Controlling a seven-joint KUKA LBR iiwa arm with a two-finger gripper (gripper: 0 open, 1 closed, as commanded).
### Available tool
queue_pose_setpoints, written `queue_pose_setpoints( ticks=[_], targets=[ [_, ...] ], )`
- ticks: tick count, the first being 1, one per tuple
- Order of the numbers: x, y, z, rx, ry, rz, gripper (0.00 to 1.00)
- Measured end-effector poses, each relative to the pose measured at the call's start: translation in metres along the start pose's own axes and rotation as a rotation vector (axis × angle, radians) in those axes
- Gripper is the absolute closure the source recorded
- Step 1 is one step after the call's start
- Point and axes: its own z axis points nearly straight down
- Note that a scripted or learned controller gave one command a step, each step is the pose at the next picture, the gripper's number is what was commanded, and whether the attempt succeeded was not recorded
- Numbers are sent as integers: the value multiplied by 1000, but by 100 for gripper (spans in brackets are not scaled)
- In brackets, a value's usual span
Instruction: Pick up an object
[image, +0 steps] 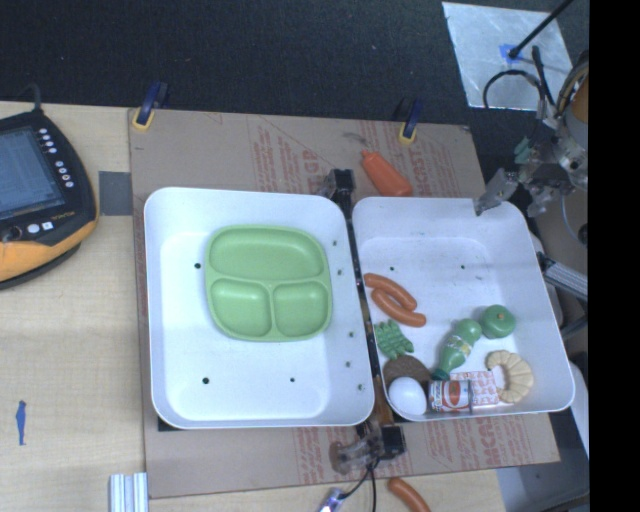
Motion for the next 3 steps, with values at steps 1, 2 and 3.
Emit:
queue_pose_setpoints(
  ticks=[1,2,3],
  targets=[
    [-4,-132,11,1,-1,-1,0],
    [71,-150,109,0,0,-3,0],
    [69,-149,98,-1,-3,-8,100]
  ],
)
